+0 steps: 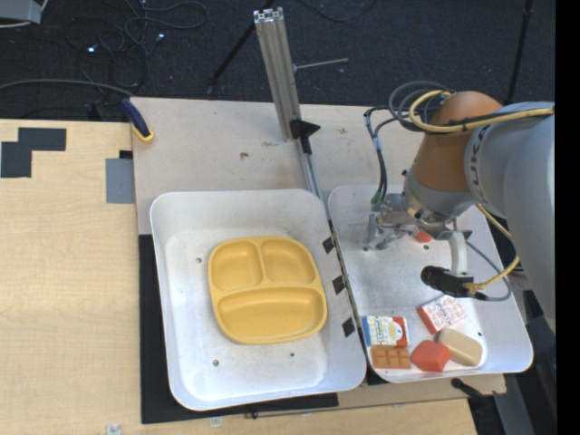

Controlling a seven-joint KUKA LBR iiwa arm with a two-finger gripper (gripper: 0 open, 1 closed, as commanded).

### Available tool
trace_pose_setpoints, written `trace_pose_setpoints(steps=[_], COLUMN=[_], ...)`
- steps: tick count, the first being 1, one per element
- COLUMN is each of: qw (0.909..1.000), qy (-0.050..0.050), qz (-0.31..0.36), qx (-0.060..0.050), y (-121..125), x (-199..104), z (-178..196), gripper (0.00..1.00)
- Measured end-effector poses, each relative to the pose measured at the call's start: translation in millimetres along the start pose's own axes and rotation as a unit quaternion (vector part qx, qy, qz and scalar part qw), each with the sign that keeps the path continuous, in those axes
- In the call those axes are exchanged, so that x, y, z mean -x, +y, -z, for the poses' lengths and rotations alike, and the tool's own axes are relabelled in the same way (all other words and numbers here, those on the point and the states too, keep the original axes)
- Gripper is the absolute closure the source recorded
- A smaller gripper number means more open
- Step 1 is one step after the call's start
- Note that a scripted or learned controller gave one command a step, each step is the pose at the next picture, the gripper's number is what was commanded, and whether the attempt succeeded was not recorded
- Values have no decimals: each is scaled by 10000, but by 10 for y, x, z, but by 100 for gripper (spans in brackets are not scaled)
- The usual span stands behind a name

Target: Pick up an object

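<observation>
Looking down through the one camera, I see two shallow white bins side by side on the desk (227, 143). In the left bin (181, 352) a yellow divided plate (267, 288) lies flat near the centre, apart from everything else, so I judge it is not what I should go for. The right bin (399, 279) has its pickable things bunched at about five o'clock, against the near rim: a small printed carton (385, 331), a brown waffle-like piece (391, 358) just below it, a red block (431, 356), a tan wedge (460, 346) touching the red block, and a red-and-white packet (443, 314) just above them. They seem to lie where they slid or were dropped, close together, which will make a clean single grasp awkward. The arm (453, 152) reaches in from three o'clock and hangs over the bin's twelve o'clock end, well apart from that cluster. The jaws (385, 229) point down at bare bin floor; cables and the wrist hide the tips, so I cannot tell how they stand, and I see nothing between them.
</observation>
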State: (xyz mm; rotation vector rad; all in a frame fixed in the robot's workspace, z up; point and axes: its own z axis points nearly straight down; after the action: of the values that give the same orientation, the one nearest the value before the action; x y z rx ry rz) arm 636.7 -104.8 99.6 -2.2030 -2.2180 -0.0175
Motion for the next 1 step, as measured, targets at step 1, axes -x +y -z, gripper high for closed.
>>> trace_pose_setpoints(steps=[1], qw=[9999], qy=[-99], qz=[-31], qx=[22], y=[-4], x=[75], z=[455], gripper=[100])
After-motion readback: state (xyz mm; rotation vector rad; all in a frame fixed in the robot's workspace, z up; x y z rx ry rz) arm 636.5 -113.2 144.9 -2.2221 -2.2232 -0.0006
